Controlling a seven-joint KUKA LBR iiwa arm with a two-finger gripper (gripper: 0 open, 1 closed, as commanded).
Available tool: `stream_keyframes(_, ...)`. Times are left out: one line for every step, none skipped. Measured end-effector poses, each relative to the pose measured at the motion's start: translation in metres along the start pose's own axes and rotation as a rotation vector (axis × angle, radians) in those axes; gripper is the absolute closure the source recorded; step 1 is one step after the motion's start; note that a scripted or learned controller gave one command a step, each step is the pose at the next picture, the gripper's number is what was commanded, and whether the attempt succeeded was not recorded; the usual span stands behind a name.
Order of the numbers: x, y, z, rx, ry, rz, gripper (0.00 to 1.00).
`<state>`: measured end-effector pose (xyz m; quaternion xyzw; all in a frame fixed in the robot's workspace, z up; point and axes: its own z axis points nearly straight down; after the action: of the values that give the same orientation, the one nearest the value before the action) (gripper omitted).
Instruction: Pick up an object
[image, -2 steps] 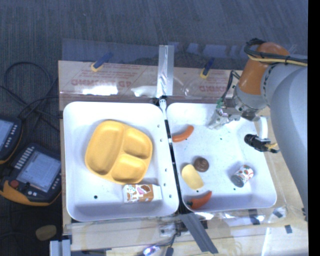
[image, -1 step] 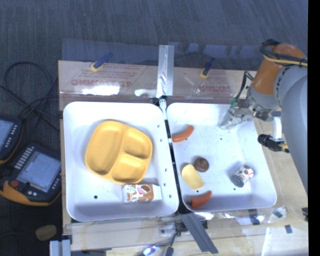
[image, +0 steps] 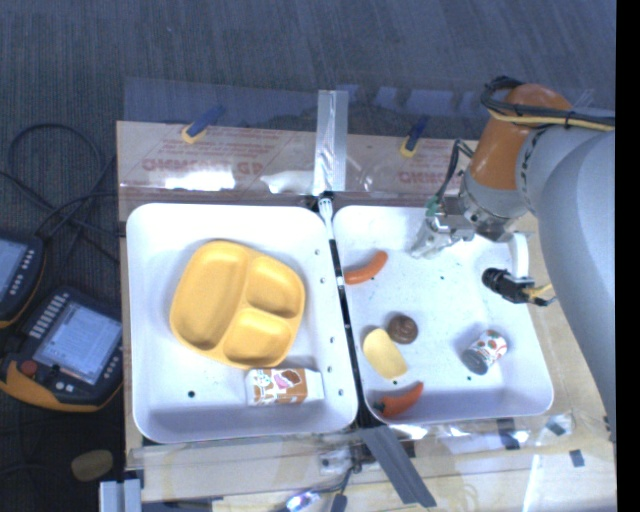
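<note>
The gripper (image: 430, 240) hung over the far end of the right bin (image: 450, 300), above bare white floor. Whether its jaws were spread or pressed together could not be told from this view, and no object showed between them. The nearest object was a smooth orange-red sausage (image: 365, 267), slightly curved, lying near the gripper beside the wall that divides the two bins.

Nearer the camera, a small round brown ball (image: 403, 327) sat just beside a pale yellow, smooth oval piece (image: 384, 354). A second sausage (image: 402, 399), darker orange, lay close to the near rim. A short can (image: 486, 351) with a red and white label lay on its side, well apart to the right.

In the left bin (image: 150, 300), a glossy yellow plastic plate (image: 238, 302) with rounded corners and three compartments filled the middle. A small printed carton (image: 280, 385) in brown and white lay just in front of it.
</note>
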<state>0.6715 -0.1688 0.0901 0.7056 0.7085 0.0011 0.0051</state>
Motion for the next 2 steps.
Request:
stream_keyframes(-0.056,-0.001,0.001,0.001,-0.001,0.003,1.00)
stream_keyframes(0.016,0.000,0.000,-0.001,0.001,0.000,1.00)
